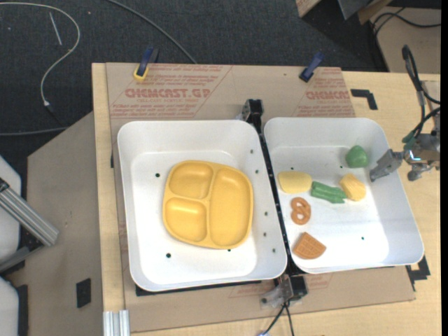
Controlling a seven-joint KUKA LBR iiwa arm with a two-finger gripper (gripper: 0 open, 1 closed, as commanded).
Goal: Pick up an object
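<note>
Dark carpet with a loose white cable (52, 47) up top, and a wooden bench (70, 208) holding two shallow white bins side by side on a sheet of cardboard (210, 82). The left bin (140, 257) just has a yellow divided plate (208, 203) in it. The right bin (392, 236) is where the pickable stuff sits: a green round thing (356, 156) near the far right, a yellow block (353, 187), a green bean-like piece (327, 192) touching that block, a pale yellow lump (295, 182), a pretzel (300, 211) and an orange wedge (309, 246).

The gripper (402, 163) is at the right rim of that bin, holding nothing; can't tell how its jaws are set, too small and blurry.

Where this could flop, I reckon: the bean and the block are touching, so going for either could nudge the other or grab both badly. The green round thing looks like it'd roll away. And starting so close to the bin wall, a low approach could clip the rim.
</note>
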